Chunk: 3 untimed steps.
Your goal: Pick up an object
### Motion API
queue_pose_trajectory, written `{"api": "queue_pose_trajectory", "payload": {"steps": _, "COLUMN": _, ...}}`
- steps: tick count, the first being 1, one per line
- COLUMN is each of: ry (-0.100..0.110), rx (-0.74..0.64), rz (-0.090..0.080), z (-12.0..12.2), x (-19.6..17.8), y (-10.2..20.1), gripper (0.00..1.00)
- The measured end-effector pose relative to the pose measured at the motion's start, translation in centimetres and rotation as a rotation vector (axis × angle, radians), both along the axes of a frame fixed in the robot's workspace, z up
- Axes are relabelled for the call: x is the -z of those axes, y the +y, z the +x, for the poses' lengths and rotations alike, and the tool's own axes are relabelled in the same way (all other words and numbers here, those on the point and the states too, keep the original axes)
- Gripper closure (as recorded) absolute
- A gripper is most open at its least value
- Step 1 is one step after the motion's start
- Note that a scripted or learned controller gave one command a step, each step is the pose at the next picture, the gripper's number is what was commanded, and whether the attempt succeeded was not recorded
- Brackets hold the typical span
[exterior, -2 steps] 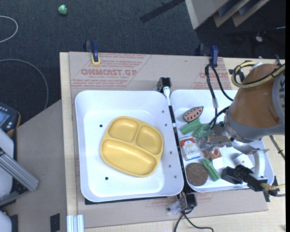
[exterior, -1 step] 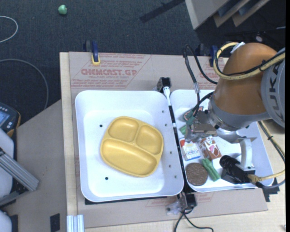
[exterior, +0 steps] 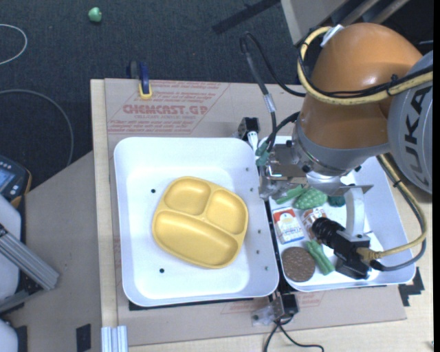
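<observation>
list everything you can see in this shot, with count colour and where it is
shallow white plastic bins: 2, white, side by side on the bench
yellow three-compartment plastic tray: 1, yellow, middle of the left bin
brown round disc: 1, brown, near front of the right bin
red and white small packet: 1, red and white, right bin, behind the disc
green leafy toy piece: 1, green, right bin, just under the arm's wrist
dark green stick-shaped item: 1, dark green, right bin, beside the disc
cardboard sheet with red print: 1, tan, under the bins
small green ball: 1, green, on the dark floor at top left
grey and orange robot arm: 1, over the right bin
</observation>
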<state>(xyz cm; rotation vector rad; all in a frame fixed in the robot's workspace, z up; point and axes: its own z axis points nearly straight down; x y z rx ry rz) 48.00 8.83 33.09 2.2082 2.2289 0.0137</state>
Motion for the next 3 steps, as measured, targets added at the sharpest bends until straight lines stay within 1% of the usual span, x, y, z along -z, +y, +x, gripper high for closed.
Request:
{"api": "queue_pose_trajectory", "payload": {"steps": 1, "ry": 0.014, "rx": 0.013, "rz": -0.004, "z": -0.1, "x": 2.5, "y": -3.9, "gripper": 1.00}}
{"api": "queue_pose_trajectory", "payload": {"steps": 2, "ry": -0.003, "rx": 0.009, "rz": -0.002, "z": 0.0, "x": -6.6, "y": -5.0, "gripper": 1.00}}
{"api": "queue_pose_trajectory", "payload": {"steps": 3, "ry": 0.006, "rx": 0.004, "rz": -0.002, "z": -0.1, "x": -6.4, "y": -0.3, "gripper": 1.00}}
